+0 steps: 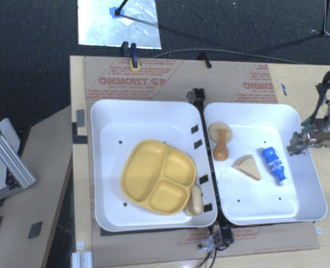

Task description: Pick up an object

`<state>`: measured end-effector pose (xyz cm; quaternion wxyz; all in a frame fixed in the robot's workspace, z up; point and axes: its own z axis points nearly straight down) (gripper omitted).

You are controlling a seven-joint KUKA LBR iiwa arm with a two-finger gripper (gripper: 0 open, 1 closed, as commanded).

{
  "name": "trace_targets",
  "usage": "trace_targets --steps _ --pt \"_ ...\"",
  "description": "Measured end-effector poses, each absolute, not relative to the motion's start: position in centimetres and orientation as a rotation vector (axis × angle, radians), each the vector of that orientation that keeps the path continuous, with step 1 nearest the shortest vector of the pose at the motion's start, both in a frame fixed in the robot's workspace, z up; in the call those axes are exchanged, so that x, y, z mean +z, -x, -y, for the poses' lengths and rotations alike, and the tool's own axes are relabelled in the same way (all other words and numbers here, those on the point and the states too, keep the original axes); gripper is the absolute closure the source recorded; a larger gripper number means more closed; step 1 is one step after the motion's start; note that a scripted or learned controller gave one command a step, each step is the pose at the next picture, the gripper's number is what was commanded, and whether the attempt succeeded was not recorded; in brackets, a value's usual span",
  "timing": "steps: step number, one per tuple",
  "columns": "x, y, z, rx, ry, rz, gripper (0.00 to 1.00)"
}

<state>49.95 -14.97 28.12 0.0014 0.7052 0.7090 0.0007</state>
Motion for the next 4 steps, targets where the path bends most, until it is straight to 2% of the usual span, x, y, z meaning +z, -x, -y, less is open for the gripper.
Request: trace_targets --steps 1,4 --pt "27.9 -52.7 9.5 0.005 -2.209 -2.230 1.00" --pt "25.6 -58.9 -4.5 0.005 -2.210 -2.231 1.00"
